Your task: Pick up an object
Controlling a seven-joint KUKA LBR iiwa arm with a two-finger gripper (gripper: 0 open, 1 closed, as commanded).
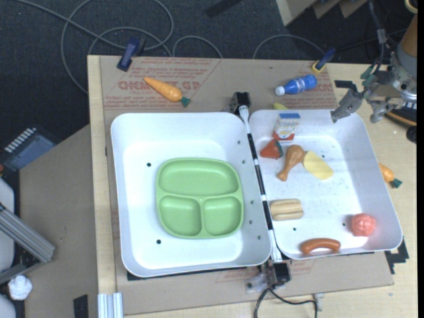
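Dark carpet strewn with cables is seen around a cardboard-topped bench (199,78) on which two white bins are set side by side. At the upper right corner of the right bin (371,144), the gripper (361,108) is held just above the rim with its fingers spread apart and nothing between them. Nearest to it, down and to its left, a small milk carton (287,126) is lying, then a chicken drumstick (290,161) touching a yellow piece (318,167). Farther below, a bread roll (286,209), a sausage (320,246) and a pink ball (363,224) are found. Well to its left, a green divided tray (199,197) is placed in the left bin (132,144)
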